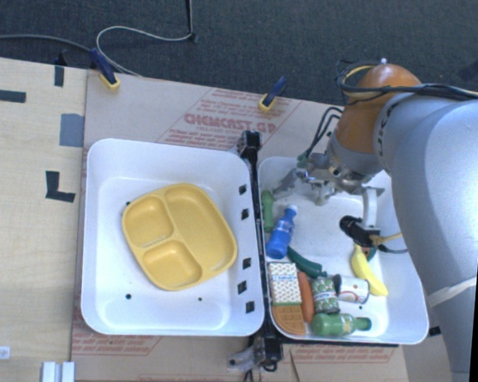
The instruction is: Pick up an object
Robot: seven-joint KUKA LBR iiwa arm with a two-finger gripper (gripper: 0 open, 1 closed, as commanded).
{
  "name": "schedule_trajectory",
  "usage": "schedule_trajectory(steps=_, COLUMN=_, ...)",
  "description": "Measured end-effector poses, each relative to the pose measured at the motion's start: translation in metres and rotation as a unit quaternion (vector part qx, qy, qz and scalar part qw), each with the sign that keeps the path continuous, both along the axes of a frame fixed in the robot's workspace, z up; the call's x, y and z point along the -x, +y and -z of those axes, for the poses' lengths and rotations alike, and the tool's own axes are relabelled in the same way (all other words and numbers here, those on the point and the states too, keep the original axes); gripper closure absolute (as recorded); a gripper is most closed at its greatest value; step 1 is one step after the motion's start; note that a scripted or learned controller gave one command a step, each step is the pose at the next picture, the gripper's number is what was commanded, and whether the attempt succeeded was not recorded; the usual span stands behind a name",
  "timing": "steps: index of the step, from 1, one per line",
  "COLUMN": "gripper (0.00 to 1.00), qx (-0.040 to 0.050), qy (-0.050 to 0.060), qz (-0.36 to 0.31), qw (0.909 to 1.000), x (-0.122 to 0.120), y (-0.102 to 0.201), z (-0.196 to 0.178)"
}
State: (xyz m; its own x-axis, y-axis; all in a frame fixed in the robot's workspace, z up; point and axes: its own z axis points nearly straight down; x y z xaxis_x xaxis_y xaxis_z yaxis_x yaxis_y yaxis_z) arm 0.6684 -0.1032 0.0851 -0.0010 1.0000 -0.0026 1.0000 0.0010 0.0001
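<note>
Tool (310, 184) sits over the far end of the right bin (395, 312), below the arm's orange band; can't tell if it is apart or together, and nothing visible is clamped in it. Closest pickable item is the blue bottle (281, 231), lying just beside the tool on its near side, against the bin's left wall, with a green piece (268, 209) touching it on the left.

Other things crowd the near half of the same bin:
- dark green item (304, 261) below the bottle
- yellow banana (368, 273) toward the right wall
- small box (282, 283) with a patterned label, print too small to read
- orange carrot (306, 293) next to the box
- small can (325, 292), label unreadable
- white-and-red tube (352, 289)
- green bottle (340, 324) at the near rim

Left bin (104, 216) holds a yellow divided plate (179, 235), three compartments, right side up. Both bins rest on a cardboard sheet (146, 111) with red print reading "CHEMCAST GP". It lies on the wooden surface (19, 233) and is held by two yellow clamps (106, 73) at the far edge.
</note>
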Motion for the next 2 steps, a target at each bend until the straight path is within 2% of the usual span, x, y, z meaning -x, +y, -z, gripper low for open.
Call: schedule_trajectory(steps=2, gripper=0.00, qx=0.0021, qy=-0.001, qz=0.001, qw=1.0000, x=0.0001, y=0.0062, z=-0.0002)
